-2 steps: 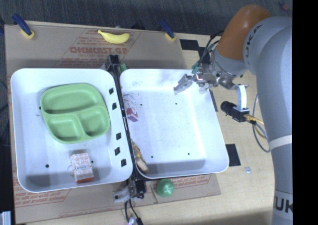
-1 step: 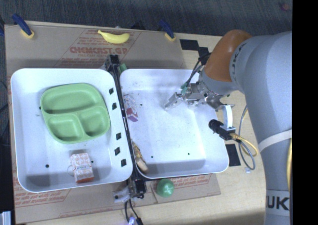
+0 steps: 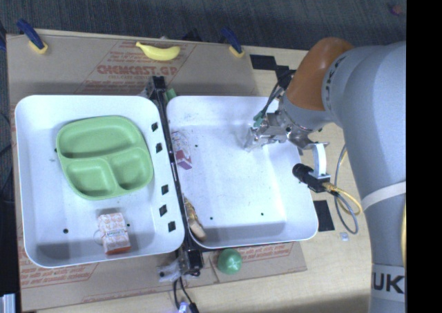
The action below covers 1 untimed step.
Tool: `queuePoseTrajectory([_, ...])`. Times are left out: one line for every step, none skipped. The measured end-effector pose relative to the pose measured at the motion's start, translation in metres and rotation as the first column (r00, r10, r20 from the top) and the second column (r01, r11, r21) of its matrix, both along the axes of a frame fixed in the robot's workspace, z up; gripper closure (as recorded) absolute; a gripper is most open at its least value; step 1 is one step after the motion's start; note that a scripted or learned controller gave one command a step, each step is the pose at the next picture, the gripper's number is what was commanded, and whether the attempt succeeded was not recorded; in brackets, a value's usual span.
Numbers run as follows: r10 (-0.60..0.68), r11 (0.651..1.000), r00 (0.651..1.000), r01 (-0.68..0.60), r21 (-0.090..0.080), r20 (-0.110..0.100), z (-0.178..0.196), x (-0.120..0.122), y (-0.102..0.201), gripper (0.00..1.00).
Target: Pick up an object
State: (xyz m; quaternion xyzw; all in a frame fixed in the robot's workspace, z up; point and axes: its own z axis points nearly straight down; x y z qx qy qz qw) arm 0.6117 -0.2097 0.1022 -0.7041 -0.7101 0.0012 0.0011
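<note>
With our hand point(image 3: 254, 136) low in the right bin point(image 3: 276, 225), its state impossible to tell, we should aim squarely at the small reddish object point(image 3: 182, 157) by the divider.

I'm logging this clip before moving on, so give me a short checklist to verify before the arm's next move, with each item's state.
1. The hand is over the right white bin: ok.
2. A thing sits between the hand's fingers: cannot tell, too small and blurred.
3. A target lies directly under the hand: not ok; bare bin floor there.
4. Pickable things in that bin: ok; a small pink and white item and a tan item lie along its left wall.
5. The green divided plastic tray and the small orange and white carton rest in the left white bin, away from the arm: ok.
</note>
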Motion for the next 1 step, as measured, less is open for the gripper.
queuePoseTrajectory([-0.003, 1.000, 1.000, 0.003, -0.001, 0.006, 0.1759, -0.0471, 0.0365, 1.00])
